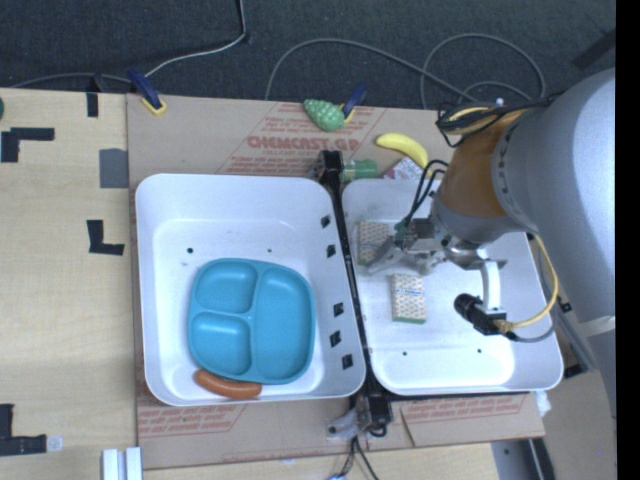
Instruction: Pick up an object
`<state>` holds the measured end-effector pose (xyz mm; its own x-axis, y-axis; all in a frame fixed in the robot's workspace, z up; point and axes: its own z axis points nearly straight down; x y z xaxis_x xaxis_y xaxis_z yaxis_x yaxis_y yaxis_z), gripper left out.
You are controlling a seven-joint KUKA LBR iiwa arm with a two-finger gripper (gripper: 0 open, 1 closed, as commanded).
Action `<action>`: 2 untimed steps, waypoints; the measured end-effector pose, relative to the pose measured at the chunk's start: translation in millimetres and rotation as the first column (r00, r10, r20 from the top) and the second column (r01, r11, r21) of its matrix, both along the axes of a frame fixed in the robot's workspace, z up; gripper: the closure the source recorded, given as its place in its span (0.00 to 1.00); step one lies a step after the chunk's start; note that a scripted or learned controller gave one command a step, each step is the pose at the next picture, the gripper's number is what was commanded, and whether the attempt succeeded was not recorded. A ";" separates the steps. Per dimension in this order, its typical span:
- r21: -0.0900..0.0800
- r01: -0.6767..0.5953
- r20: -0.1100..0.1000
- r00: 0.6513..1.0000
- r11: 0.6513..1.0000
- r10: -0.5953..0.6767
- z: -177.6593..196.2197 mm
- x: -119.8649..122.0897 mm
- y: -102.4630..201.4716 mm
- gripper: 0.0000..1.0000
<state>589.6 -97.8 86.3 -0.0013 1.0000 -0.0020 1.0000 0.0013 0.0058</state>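
Observation:
In the right bin (520, 368) lie two small pale patterned pads. One pad (408, 297) rests flat near the bin's middle. The other pad (372, 233) lies near the bin's left wall, just above my gripper (383, 256). The gripper is low in the right bin, reaching left from the grey arm with its orange band (470, 173). It sits right beside the upper pad, and whether it touches the pad is unclear. The arm's bulk hides the bin's upper right part.
The left bin (160, 208) holds a blue divided plate (250, 318) with a brown sausage (228, 384) at its front edge. Beyond the bins lie a yellow banana (402, 148), a green knobbly object (325, 114) and a green item (361, 170) on the cardboard.

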 end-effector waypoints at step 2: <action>-0.001 0.002 -0.001 1.000 1.000 -0.002 9.6 -46.3 -12.5 1.00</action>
